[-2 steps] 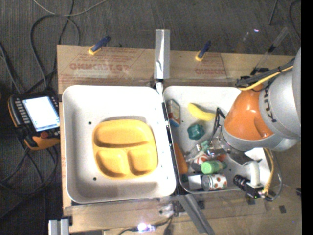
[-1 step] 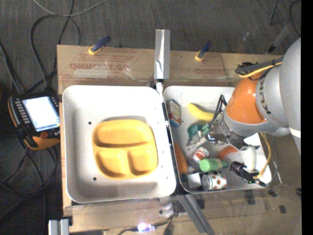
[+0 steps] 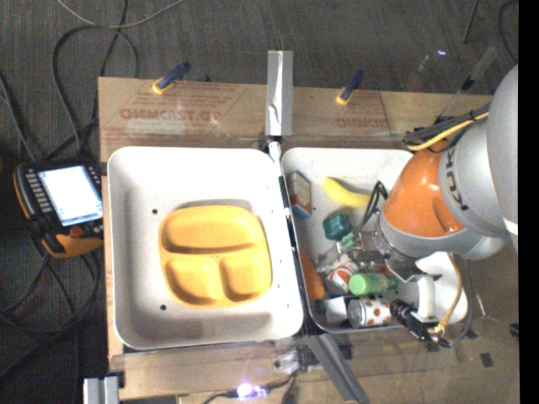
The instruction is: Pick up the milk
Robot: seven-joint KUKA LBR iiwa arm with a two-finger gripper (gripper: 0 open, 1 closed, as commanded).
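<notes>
- Far left, off the bench: a handheld control pendant (image 3: 66,197) with a lit screen lies on the dark floor, cables trailing around it.
- Left bin (image 3: 120,225): white and shallow, holding one yellow divided tray (image 3: 217,252) lying flat near its centre.
- Bench back edge: two blue-and-yellow clamps (image 3: 171,76) (image 3: 351,84) grip the cardboard sheet, and a metal post (image 3: 279,91) stands between them above the seam of the two bins.
- Right bin (image 3: 354,154): cluttered. An orange item (image 3: 310,281) lies along its left wall, a banana (image 3: 347,192) lies toward the back, and a teal object (image 3: 337,225) sits just in front of the banana.
- Milk (image 3: 340,274): taken to be the white-and-red pack in the middle of the right bin, lying among the clutter in front of the teal object. Its label is too small to confirm.
- Beside the pack: a green-capped bottle (image 3: 363,284) touches its right side, and a printed can (image 3: 369,312) lies on its side at the front wall.
- Gripper (image 3: 369,247): low in the right bin, just above and to the right of the pack. Whether the claw is apart or together cannot be told, because the wrist hides it.
- Arm (image 3: 438,200): it enters from the right, its orange band and grey body covering the bin's right half.
</notes>
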